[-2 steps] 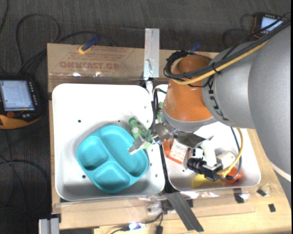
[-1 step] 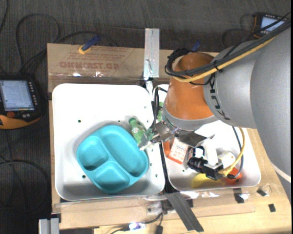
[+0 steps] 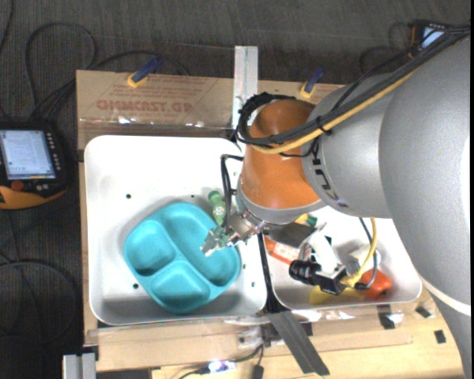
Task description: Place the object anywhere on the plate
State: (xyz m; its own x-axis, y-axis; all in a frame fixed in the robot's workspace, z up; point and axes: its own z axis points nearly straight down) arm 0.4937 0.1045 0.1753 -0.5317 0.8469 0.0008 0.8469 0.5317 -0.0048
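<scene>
My gripper (image 3: 220,242), centre frame, over the right rim of the blue plate (image 3: 162,259); whether it is open or closed cannot be told. Green object (image 3: 216,204) at the plate's upper-right rim. White bin (image 3: 118,172) floor open toward upper left; dark carpet (image 3: 142,22) beyond.

a teal divided plate (image 3: 162,251) lies in one white bin (image 3: 103,212). the gripper (image 3: 219,242) hangs over the plate's right compartment, under the arm's orange band (image 3: 280,168). a small green thing (image 3: 216,204) sits at the plate's far rim, just beside the gripper. the other bin (image 3: 403,287) holds orange pieces (image 3: 282,251) and a yellow one (image 3: 324,295).
</scene>
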